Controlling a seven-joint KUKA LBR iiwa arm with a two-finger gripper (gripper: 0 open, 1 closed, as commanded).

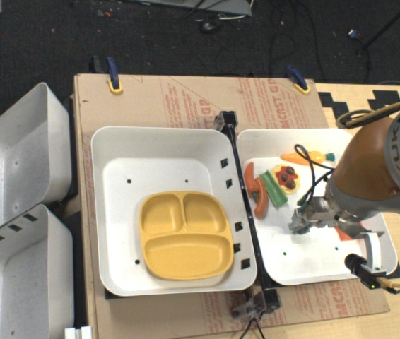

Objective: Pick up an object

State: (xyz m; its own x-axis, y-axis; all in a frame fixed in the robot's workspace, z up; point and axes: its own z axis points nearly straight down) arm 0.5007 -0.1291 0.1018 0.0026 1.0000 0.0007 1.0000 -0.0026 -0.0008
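The gripper [303, 221] sits low over the floor of the right bin [313, 263], just right of a cluster of toy food; its grasp cannot be told from this angle. The cluster holds a red sausage [259, 197], a green stick [274, 188], a yellow-and-red piece [285, 176] and a carrot [306, 158]. A yellow divided plate [185, 234] lies in the left bin [115, 189].

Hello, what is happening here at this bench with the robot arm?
A grey robot arm reaches in from the right over the right bin, with its gripper low above the bin floor. Toy food lies just left of it: a red sausage, a green piece and an orange carrot. The left bin holds a yellow divided plate. Nothing appears lifted yet.
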